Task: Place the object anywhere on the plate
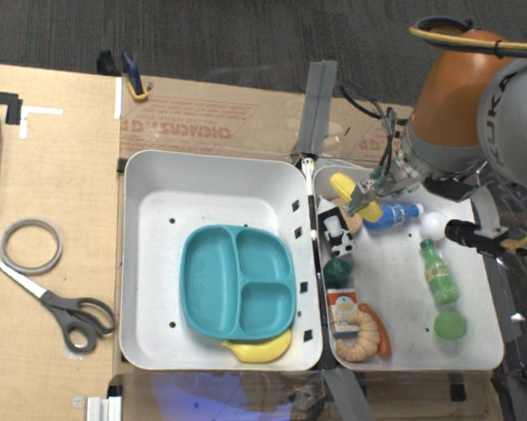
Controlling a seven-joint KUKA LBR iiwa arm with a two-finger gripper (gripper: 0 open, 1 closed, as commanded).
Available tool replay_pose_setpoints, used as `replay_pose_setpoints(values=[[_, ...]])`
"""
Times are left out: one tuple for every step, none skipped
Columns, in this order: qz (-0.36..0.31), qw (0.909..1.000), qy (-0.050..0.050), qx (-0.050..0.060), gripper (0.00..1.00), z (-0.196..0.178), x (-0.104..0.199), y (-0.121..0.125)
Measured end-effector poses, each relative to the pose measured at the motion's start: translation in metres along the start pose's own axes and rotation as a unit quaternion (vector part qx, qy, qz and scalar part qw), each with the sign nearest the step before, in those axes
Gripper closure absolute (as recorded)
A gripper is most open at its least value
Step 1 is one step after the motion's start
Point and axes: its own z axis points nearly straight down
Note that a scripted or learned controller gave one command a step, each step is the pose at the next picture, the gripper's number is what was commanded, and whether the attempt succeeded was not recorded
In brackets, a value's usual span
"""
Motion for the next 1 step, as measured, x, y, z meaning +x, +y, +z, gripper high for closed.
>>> replay_pose_setpoints(values=[[-0.020,0.9998,0.001,0.000,1.00,0.0048,0.0759,-0.0368]])
